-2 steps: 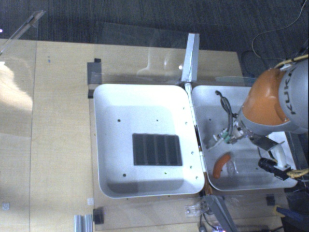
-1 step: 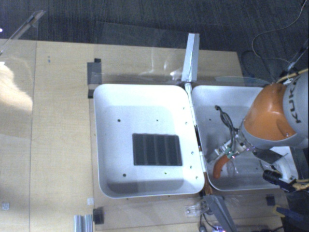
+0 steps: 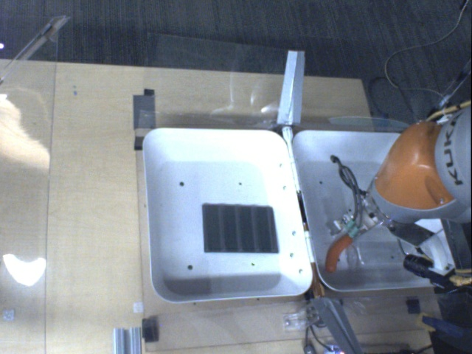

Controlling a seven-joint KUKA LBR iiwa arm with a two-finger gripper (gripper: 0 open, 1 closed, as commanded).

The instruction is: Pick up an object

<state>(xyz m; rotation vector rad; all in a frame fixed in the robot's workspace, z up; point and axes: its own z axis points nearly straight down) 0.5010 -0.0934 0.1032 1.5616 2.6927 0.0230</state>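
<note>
Arm over the right bin, gripper low beside an orange object.

We see the grey arm [image 3: 431, 172] with its orange band reaching in from the right over the right bin [image 3: 324, 153], and its gripper [image 3: 352, 226] sits low near that bin's front left part. Just below it lies an orange, sausage-shaped object [image 3: 335, 254] on the bin floor (its upper end is at or right by the gripper tip; we cannot tell whether they touch). How the gripper is set, spread or pressed together, we cannot tell at this size and angle. A dark cable [image 3: 345, 174] loops above the wrist. In the left bin [image 3: 158, 168] a dark ribbed rectangular piece [image 3: 240, 228] lies flat near the middle, well apart from the gripper.
</note>
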